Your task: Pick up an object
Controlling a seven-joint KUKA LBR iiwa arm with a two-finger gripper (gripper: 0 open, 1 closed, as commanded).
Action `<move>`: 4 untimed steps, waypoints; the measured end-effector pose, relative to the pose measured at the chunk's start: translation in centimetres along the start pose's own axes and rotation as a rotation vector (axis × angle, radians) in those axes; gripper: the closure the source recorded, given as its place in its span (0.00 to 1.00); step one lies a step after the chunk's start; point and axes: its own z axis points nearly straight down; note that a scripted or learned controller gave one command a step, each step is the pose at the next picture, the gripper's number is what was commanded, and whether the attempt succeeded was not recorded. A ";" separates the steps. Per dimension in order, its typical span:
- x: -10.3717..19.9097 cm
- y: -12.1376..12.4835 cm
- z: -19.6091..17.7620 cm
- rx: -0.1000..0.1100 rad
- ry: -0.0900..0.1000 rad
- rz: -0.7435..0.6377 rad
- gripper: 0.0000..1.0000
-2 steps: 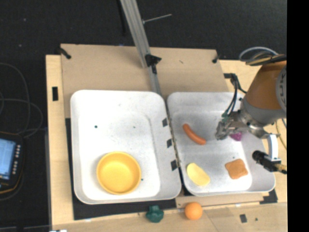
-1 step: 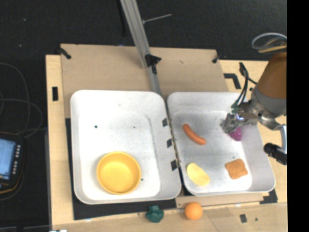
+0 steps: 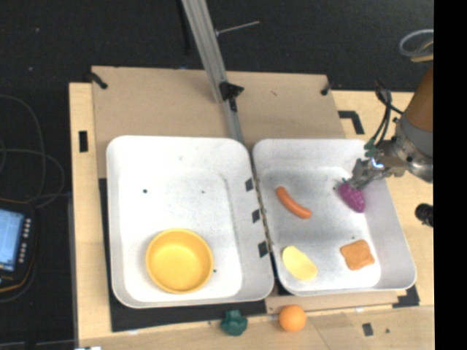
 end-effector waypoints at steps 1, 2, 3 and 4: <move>-0.2 0.2 -4.7 0.001 0.000 -0.001 1.00; 3.9 1.0 -4.4 0.006 0.002 -0.003 1.00; 9.8 2.3 -3.1 0.008 0.003 -0.004 1.00; 14.4 3.1 -3.1 0.006 0.003 -0.004 1.00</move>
